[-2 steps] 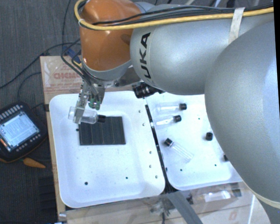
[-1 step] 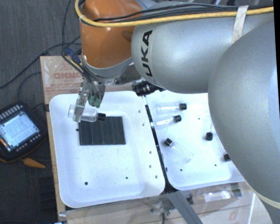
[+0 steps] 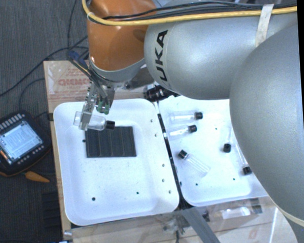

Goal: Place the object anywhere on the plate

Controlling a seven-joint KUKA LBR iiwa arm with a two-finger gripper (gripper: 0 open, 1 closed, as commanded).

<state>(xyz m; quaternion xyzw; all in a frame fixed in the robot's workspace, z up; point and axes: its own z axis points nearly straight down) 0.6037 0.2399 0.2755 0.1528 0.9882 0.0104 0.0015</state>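
Gripper (image 3: pixel 90 118) clamped on a vial (image 3: pixel 94 123), clear with black cap, lying sideways just over the top-left edge of the dark ribbed plate (image 3: pixel 110 142) in the left bin (image 3: pixel 115 197).

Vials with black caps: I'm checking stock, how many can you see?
6. One vial at the gripper above the dark plate in the left bin; five in the right bin. The arm may hide others.
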